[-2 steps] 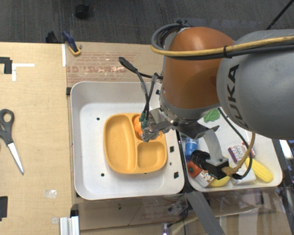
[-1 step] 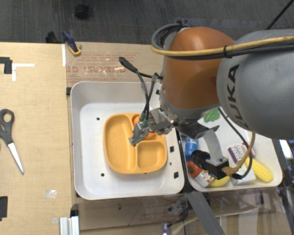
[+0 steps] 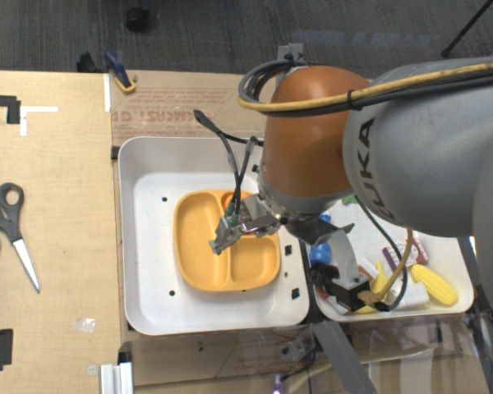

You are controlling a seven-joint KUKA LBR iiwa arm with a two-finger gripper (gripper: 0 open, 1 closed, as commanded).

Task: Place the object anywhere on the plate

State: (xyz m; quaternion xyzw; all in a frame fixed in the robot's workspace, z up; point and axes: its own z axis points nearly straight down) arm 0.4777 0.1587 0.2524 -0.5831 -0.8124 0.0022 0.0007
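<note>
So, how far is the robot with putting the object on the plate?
Done: the arm has brought its gripper over the yellow plate in the left bin. In hand: I cannot make out any object at the gripper. Left: no object lies on the plate's visible part; a yellow corn-like item sits in the right bin.

left bin: a shallow white plastic bin [image 3: 140,245] is set left of a second white bin [image 3: 452,261]
plate: a yellow divided plastic plate [image 3: 199,245] is laid in the left bin; the two-finger gripper [image 3: 228,236] is placed above it
bench: grey-handled steel scissors [image 3: 12,224] are laid left of both bins
</note>
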